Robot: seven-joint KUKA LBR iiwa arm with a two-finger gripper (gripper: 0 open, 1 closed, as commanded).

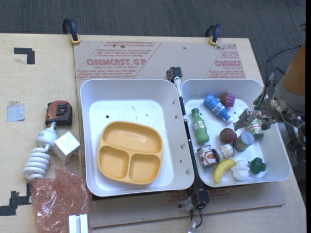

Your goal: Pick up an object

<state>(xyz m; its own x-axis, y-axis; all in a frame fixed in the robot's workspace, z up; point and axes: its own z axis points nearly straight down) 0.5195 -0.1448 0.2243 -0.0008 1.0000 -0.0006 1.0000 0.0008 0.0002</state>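
Bins side by side, arm over the right one

Bench [43, 81] carries two shallow white bins. The left bin [97, 101] holds a yellow divided tray [130, 152]. The right bin [194, 89] holds a scatter of small things: a blue bottle [216, 108], a green bottle [198, 125], a purple cup [227, 99], a brown ball [227, 135], a banana [222, 170], a red-labelled can [208, 156] with a second can [223, 153] touching it, a white lump [240, 170] and a green piece [257, 165].

The arm [295, 79] enters from the right, and its gripper [247, 120] hangs low over the right side of that bin, just beside the brown ball. Whether its fingers are wide or narrow, I cannot tell. A small can with a green and red label [255, 128] sits right at the gripper, with a grey-lidded jar [244, 141] touching it below.

Left of the bins lie a spiral light bulb [39, 154], a white cube [67, 146], a tape measure [59, 112] and a pink mesh bag [60, 198].
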